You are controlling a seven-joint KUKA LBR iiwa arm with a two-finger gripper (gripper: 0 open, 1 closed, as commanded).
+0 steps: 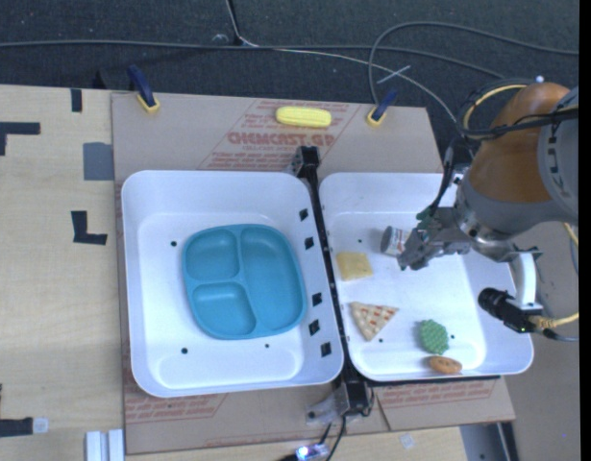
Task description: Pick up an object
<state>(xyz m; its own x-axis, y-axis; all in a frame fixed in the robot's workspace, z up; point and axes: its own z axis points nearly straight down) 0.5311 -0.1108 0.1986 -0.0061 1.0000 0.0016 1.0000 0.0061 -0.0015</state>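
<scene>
In the right bin (372,195) lie a pale yellow square piece (354,265), a waffle-patterned wedge (372,318), a green knobbly piece (432,335) and a small orange piece (445,364). My gripper (410,254) hangs over the middle of this bin, to the right of the yellow square. A small grey-and-dark object (392,239) sits right at its upper left; contact is unclear. The arm (511,176) comes in from the right.
The left bin (146,257) holds a blue divided plate (244,280). A yellow banana-like object (303,116) lies on the cardboard behind the bins. Clamps (143,92) and cables run along the far edge.
</scene>
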